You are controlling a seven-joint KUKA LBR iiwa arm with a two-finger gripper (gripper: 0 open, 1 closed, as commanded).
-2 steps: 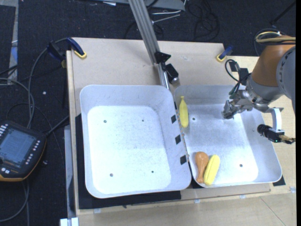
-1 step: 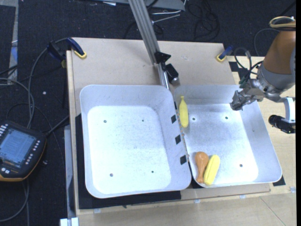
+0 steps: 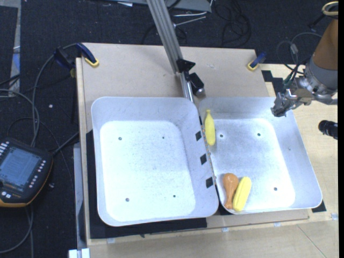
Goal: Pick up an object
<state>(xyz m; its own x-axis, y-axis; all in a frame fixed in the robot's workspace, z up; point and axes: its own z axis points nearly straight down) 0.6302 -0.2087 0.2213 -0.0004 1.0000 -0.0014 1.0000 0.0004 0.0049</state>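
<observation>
Two white bins sit side by side on the bench [image 3: 226, 71], the left bin [image 3: 107, 117] at the centre left of the frame and the right bin [image 3: 301, 160] at the centre right, their inner rims overlapping in the middle.

Three objects lie in the right bin. A yellow banana [image 3: 209, 129] rests against the bin's upper left wall, just beside the seam between the bins, lying roughly along the seam. Near the lower left corner of the same bin, an orange piece [image 3: 230, 188] with a rounded top lies touching a yellow corn-like piece [image 3: 241, 193] on its right; both tilt slightly and reach down to the bin's lower rim.

The arm [image 3: 325, 58] enters at the upper right of the frame, its orange band at the frame's edge. The end effector [image 3: 280, 109] hangs over the upper right corner of the right bin, near its rim, well apart from all three objects. Its tip is small and dark against the bin, so how far it is open cannot be told, and nothing can be seen in it.

A slanted metal rail [image 3: 166, 31] runs from the top centre of the frame down to the seam between the bins. A blue and yellow clamp [image 3: 86, 55] grips the bench's upper left corner, and another clamp [image 3: 255, 63] sits at its upper right. A handheld pendant [image 3: 19, 171] lies on the dark floor at the left edge.
</observation>
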